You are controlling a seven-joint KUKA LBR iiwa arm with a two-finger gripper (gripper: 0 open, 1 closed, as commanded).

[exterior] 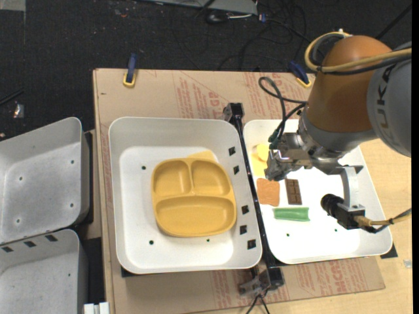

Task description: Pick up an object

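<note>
Lying nearest the camera in the right bin is a green strip, its long axis running left to right across the bin floor. Just beyond it are sitting a brown block, standing lengthwise toward the far wall, and an orange wedge beside it on the left, the two nearly touching. Farther back, a pale yellow piece is resting near the bin's left wall. The gripper is hanging over this cluster, reaching in from the right under the grey and orange arm; whether it is spread or closed, or gripping anything, I cannot tell from this angle. The brown block and orange wedge are lying just toward the camera from the gripper, so the coming move is probably turning on a small shift nearward before a descent. In the left bin a yellow divided tray is sitting well apart from the arm. Both bins are resting on the table.
</note>
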